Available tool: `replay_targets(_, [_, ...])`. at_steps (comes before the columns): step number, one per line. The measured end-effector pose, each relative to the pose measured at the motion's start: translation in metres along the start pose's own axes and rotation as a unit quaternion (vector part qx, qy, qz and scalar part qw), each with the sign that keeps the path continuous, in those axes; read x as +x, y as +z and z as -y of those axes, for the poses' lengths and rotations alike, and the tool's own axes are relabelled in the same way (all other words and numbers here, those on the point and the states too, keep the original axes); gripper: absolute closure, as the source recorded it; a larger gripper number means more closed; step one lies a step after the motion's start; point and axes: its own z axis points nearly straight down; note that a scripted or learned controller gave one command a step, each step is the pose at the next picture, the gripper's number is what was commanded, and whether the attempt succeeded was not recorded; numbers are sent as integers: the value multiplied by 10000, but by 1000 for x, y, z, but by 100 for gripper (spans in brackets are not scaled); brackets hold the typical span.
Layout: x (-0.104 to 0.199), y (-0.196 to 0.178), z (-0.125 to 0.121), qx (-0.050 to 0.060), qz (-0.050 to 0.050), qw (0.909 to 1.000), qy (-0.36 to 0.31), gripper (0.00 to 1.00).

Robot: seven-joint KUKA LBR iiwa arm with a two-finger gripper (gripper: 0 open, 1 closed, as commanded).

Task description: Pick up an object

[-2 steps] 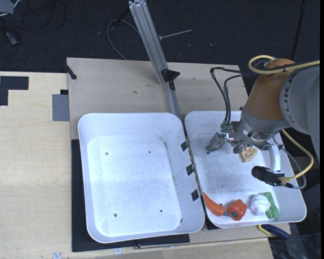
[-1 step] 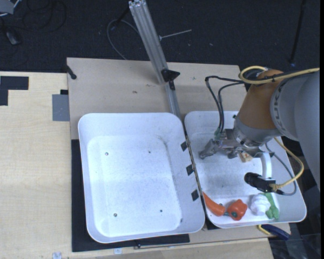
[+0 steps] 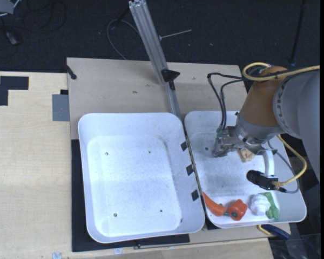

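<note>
The gripper (image 3: 222, 147) hangs low over the upper middle of the right bin (image 3: 227, 183), reaching in from the right. Whether it is open or closed cannot be told, and nothing is visibly held in it. The things to pick lie in a row along that bin's near edge, well apart from the gripper: an orange carrot (image 3: 213, 204) by the left wall, a red pepper (image 3: 237, 209) touching its tip, then a white lump (image 3: 257, 203) with a green piece (image 3: 272, 207) against it, while the left bin (image 3: 130, 172) sits beside on the tabletop (image 3: 113, 85).
</note>
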Motion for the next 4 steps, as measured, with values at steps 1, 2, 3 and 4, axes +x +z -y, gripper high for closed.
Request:
replay_targets(1, [3, -42, -3, 8, 1, 10000, -8, 100])
replay_targets(2, [6, -95, -13, 2, 2, 10000, -9, 100])
replay_targets(3, [5, -108, -13, 18, 0, 10000, -5, 100])
replay_targets(4, [59, -102, -20, 26, -1, 10000, -24, 100])
